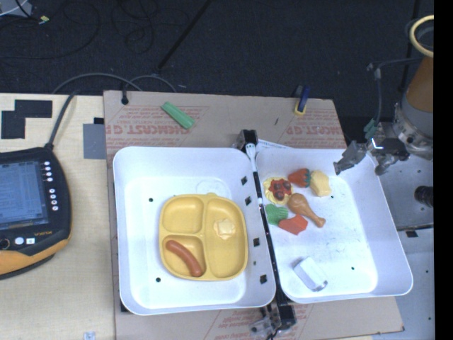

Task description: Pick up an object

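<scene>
Two shallow white bins lie below-left of your two-finger gripper; whether it is parted I cannot tell. You are in the approach step. Next, descend toward the brown plastic drumstick, lower-left.

The bench bears a cardboard sheet left of the gripper, holding two white bins, and a teach pendant far left.

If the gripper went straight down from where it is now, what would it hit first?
Probably the right bin's upper right rim or the floor just inside it; the toy food lies further left. The gripper height is unclear.
</scene>
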Available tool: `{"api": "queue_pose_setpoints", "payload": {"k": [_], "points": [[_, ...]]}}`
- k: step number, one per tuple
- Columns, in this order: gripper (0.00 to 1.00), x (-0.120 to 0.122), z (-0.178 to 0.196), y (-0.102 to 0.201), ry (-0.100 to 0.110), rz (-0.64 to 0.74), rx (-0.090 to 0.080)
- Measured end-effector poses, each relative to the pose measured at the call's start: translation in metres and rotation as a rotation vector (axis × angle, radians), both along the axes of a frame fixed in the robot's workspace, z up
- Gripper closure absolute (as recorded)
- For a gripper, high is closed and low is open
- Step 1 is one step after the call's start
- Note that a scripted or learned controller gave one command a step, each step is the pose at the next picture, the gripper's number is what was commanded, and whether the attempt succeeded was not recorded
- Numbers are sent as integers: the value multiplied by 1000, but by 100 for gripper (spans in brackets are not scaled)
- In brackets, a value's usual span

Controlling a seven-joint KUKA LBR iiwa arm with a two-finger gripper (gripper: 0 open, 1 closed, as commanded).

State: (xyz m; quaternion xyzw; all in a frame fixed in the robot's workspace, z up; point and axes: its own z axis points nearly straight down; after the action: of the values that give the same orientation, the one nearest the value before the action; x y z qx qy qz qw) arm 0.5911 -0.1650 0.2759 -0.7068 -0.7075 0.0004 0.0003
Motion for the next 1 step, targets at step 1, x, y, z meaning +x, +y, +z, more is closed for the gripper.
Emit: {"api": "queue_pose_setpoints", "payload": {"k": [1], "points": [[0, -1, 25, 62, -1, 5, 2]]}}
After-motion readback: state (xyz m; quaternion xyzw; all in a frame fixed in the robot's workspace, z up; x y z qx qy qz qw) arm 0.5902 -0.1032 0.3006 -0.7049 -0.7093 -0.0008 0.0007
